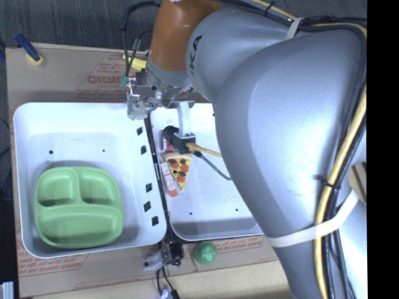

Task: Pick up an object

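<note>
Above the far end of the ridge point(158, 192) between bins, pincer point(136, 108), grip state indeterminable, nothing visibly held; pizza-slice toy point(180, 168) lies in arm-side bin point(212, 230); approach step, next requiring alignment and descent.

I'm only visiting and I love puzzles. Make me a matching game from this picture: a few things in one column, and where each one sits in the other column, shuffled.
Things
1. green divided plate
2. toy pizza slice
3. green ball
4. blue object

Places
A. on the cardboard, top left of the picture
B. in the picture's left bin
C. on the cardboard, just below the right bin in the picture
D. in the right bin, close to the divide between the bins

Pairs: 1-B, 2-D, 3-C, 4-A
</note>
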Tool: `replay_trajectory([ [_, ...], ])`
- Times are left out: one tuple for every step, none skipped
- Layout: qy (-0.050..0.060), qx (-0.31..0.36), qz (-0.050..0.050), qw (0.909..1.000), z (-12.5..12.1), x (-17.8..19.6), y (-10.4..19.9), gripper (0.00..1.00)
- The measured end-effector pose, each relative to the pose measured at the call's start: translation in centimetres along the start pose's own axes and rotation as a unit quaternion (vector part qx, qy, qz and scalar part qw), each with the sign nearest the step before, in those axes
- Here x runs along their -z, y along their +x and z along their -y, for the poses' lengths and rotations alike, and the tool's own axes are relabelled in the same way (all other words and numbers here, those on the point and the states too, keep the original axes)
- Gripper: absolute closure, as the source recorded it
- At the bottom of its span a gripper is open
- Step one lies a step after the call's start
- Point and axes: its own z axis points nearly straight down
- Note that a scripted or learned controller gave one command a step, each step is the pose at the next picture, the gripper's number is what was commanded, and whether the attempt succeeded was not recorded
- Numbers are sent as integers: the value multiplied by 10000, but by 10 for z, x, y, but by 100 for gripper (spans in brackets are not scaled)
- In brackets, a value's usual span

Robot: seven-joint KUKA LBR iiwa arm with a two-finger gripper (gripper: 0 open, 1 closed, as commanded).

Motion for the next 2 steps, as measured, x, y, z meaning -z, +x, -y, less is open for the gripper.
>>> replay_trajectory([
  [-2, 5, -3, 10000, 0, 48, 95, 100],
  [-1, 6, 0, 10000, 0, 30, 153, 100],
])
